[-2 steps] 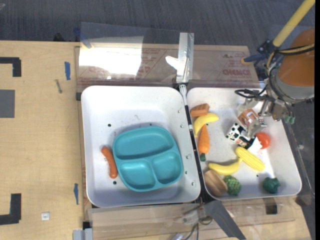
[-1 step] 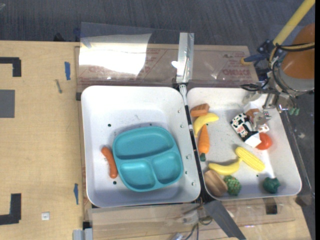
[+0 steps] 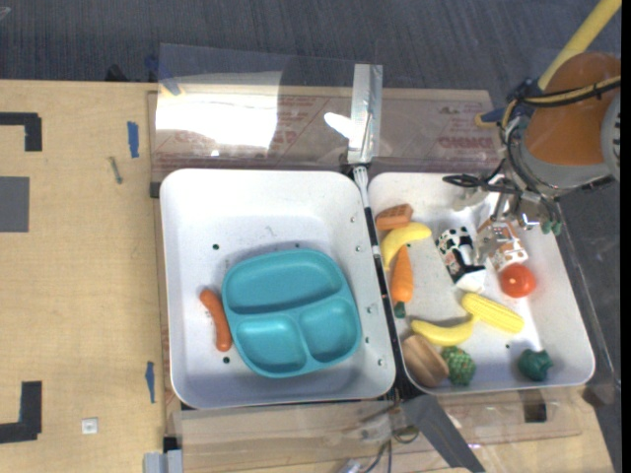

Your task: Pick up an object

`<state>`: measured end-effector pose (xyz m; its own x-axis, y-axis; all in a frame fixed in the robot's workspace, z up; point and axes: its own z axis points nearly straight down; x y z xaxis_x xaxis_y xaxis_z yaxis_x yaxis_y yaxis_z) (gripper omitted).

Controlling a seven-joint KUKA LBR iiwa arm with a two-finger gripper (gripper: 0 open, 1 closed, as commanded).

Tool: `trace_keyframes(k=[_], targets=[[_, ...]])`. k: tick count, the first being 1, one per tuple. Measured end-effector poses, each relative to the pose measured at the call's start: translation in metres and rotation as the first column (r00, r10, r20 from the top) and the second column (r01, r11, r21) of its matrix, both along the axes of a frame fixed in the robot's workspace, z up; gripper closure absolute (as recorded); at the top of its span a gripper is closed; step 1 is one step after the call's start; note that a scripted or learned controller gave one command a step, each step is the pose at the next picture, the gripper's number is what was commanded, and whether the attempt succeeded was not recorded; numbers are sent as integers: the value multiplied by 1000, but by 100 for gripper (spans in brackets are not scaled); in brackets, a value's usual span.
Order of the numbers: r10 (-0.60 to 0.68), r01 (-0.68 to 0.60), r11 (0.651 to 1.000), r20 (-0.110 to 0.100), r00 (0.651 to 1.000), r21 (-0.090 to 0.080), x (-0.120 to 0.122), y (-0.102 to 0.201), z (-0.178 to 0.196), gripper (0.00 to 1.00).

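Left bin (image 3: 197, 200): shallow, white, smooth plastic with rounded corners; holds a teal three-compartment plastic plate (image 3: 290, 310) and, just beside the plate's left edge, a slim orange-red toy sausage (image 3: 217, 318).
Right bin (image 3: 577, 338): same white shell; crowded with glossy toy food.
Contents, right bin: orange carrot (image 3: 401, 275) against the left wall; curved yellow banana (image 3: 401, 237) above it; second banana (image 3: 442, 331); knobbly yellow corn cob (image 3: 493, 312); round red tomato (image 3: 518, 281); green broccoli floret (image 3: 458, 366); dark green lump (image 3: 534, 365); black-and-white patterned item (image 3: 456, 251).
Gripper (image 3: 501, 236): metallic, low over the bin's upper right, near the tomato; open or closed, cannot tell.
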<state>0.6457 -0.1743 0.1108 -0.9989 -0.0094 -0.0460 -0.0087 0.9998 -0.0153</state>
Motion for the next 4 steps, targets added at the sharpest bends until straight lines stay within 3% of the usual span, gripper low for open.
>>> trace_keyframes(k=[1, 2, 3, 4], targets=[[19, -18, 1000, -27, 999, 9, -11, -43, -19, 0], [85, -85, 996, -38, 996, 13, -91, 7, -22, 0], [114, -114, 993, -32, 993, 13, -101, 71, -21, 0], [255, -255, 967, -36, 966, 10, -35, 2, 4, 0]])
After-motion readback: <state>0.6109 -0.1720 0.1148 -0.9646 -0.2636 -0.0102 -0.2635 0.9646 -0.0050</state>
